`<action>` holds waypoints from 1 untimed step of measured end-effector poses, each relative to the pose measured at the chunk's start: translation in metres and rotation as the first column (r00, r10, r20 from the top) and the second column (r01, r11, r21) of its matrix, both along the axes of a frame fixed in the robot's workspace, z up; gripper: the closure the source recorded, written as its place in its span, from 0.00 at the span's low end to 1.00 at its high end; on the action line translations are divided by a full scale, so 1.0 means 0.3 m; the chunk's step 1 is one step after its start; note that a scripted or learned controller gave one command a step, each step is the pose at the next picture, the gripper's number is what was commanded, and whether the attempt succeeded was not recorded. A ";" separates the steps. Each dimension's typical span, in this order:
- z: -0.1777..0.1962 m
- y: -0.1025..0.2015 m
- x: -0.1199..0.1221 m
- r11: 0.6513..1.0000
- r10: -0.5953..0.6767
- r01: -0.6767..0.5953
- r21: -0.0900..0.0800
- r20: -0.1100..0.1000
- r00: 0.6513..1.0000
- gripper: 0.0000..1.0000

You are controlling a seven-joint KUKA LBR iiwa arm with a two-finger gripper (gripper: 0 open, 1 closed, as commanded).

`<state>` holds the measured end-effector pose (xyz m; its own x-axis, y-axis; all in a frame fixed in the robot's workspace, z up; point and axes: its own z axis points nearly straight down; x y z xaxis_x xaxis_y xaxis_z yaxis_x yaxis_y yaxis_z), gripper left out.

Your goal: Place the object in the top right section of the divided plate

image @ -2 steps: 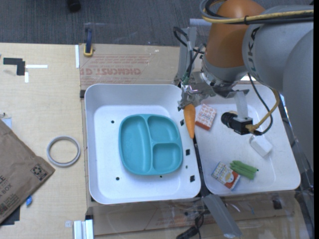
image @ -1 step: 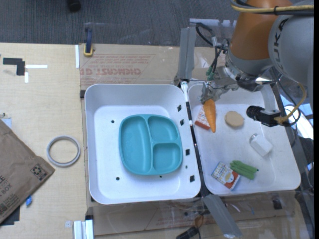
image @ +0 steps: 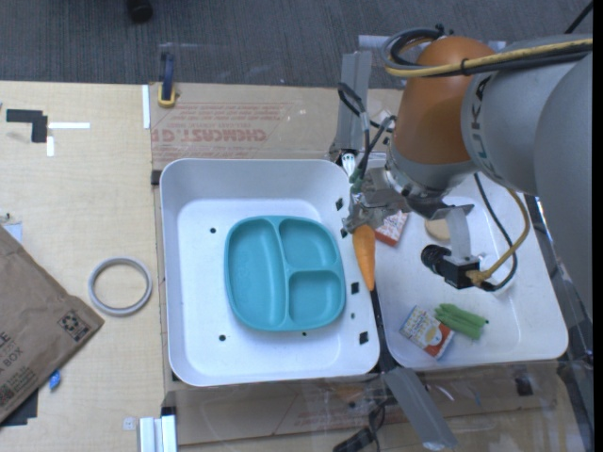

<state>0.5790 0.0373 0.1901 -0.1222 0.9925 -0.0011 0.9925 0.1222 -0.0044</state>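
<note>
Arm reaches in from the right, wrist over the seam between the two white bins. Hand [image: 363,217] sits low at the left edge of the right bin [image: 528,347], right above the carrot [image: 364,257]. Carrot hangs/lies along the shared wall betw. the bins, thick end up toward the hand, tip pointing to the near edge of the tabletop. Looks like the top of the carrot is at the fingertips, but wrist body hides the contact: can't tell if hand is clenched on it, released, or merely touching.

Divided plate [image: 283,273], teal, lies flat in the middle of the left bin [image: 188,347]. One long compartment on its left side, two smaller ones on its right; top right section is the nearer-to-arm one toward the far edge, just beside the carrot across the bin wall.

Other stuff in right bin: red-white packet [image: 390,226] and a pale round item [image: 438,226] under the wrist, green pod [image: 460,319] and small printed box [image: 424,331] near its near edge. Tape ring [image: 120,284] on tabletop left of the bins, well apart.

Judgement: step in hand = pick/lift of carrot, transfer not yet made. Next move calls for: confirm grip, raise carrot clear of the bin wall, short shift left, lower over top right section. Carrot is long vs. that section, so may need turning to fit.
</note>
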 end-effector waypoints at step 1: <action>0.001 0.094 -0.234 0.940 -0.342 0.342 -0.001 -0.001 0.940 1.00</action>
<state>0.5088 0.0656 0.1904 0.2247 0.9744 -0.0022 0.9744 -0.2247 -0.0056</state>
